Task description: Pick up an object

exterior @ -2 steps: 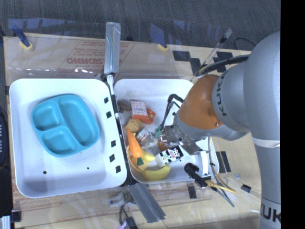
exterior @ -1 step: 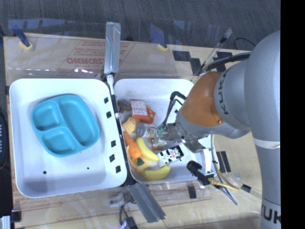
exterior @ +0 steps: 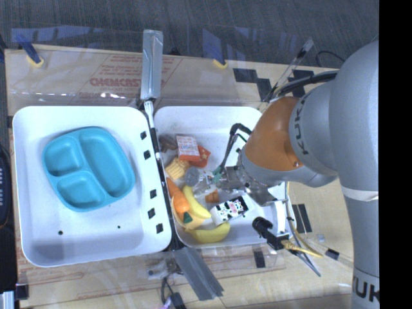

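Reaching down into the right-hand bin point(exterior: 168, 118), the gripper point(exterior: 217, 184) sits low among the clutter, but its own body and the orange-banded wrist point(exterior: 273, 143) hide the tip, so I cannot tell how the claw is set or whether it has anything. Any of the toys would serve as the object; the nearest are the yellow banana point(exterior: 196, 203) and the black-and-white patterned card point(exterior: 230, 208) just below the tool, touching or nearly so. To do this step well, I judge it should settle on one piece with free sides rather than a heap, since the banana leans on a second banana point(exterior: 211, 234) and an orange carrot-like piece point(exterior: 181, 203). A red-and-white packet point(exterior: 188, 147) lies further up the bin. The left bin point(exterior: 26, 118) carries a blue divided plate point(exterior: 89, 167), well apart.
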Robot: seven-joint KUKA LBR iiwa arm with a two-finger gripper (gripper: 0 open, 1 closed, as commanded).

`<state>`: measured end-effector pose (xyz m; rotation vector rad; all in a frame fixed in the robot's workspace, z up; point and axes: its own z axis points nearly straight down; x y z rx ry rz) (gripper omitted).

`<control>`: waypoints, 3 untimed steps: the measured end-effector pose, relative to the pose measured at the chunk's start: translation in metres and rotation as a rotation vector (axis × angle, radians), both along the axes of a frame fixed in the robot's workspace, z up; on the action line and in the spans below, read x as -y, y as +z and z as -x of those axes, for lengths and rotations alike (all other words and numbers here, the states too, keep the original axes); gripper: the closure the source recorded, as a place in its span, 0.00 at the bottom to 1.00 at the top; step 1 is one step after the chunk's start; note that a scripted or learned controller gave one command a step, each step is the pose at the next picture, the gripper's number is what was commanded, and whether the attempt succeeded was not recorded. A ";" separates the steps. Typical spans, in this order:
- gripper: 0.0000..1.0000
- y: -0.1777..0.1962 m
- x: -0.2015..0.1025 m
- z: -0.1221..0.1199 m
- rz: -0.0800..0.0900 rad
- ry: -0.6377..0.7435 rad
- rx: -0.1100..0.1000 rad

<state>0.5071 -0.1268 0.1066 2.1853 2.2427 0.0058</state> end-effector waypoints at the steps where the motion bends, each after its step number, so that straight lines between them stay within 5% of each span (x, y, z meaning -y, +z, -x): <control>1: 0.00 0.003 0.036 0.028 -0.006 0.158 -0.014; 2: 0.00 -0.013 0.003 0.029 -0.001 0.499 -0.009; 3: 0.00 -0.015 -0.020 -0.011 -0.005 0.031 -0.012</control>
